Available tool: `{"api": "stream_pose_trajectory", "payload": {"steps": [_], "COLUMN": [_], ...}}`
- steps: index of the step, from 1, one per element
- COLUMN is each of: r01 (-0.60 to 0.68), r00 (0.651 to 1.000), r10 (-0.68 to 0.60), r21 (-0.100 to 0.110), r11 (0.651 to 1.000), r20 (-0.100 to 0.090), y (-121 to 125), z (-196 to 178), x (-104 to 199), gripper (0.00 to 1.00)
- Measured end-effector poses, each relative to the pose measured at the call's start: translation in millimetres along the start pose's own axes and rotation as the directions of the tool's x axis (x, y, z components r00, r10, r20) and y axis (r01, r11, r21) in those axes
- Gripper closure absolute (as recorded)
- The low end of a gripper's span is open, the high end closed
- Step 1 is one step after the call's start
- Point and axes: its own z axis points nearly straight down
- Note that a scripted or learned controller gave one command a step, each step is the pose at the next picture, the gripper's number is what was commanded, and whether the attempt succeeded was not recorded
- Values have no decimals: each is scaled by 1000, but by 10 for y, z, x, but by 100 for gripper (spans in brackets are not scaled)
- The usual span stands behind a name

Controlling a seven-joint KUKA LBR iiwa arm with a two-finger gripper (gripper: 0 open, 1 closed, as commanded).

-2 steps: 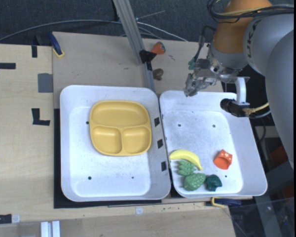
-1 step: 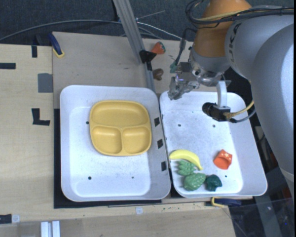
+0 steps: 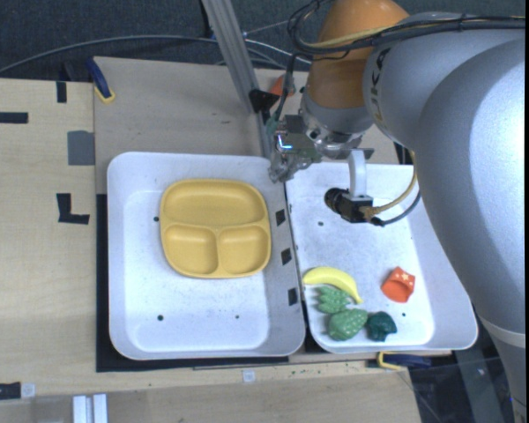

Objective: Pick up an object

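Hovering near twelve o'clock of the right white bin (image 3: 450, 324), the jaws (image 3: 286, 161) grip nothing visible, their spread unclear, while the small toys (image 3: 351, 305) lie unpicked at six o'clock.

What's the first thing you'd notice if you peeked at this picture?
Probably the big grey robot arm with its orange band, filling the right side and reaching over the right bin. Next, the yellow divided plate lying alone in the left bin. Then the little pile of toy food at the near end of the right bin: a banana, green vegetables and a small orange piece.
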Motion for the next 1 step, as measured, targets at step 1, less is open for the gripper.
{"api": "stream_pose_trajectory", "payload": {"steps": [1], "r01": [0], "r00": [1000], "r10": [0], "r21": [-2], "r11": [1000], "r20": [0], "y": [50], "z": [48], "x": [518], "gripper": [100]}}
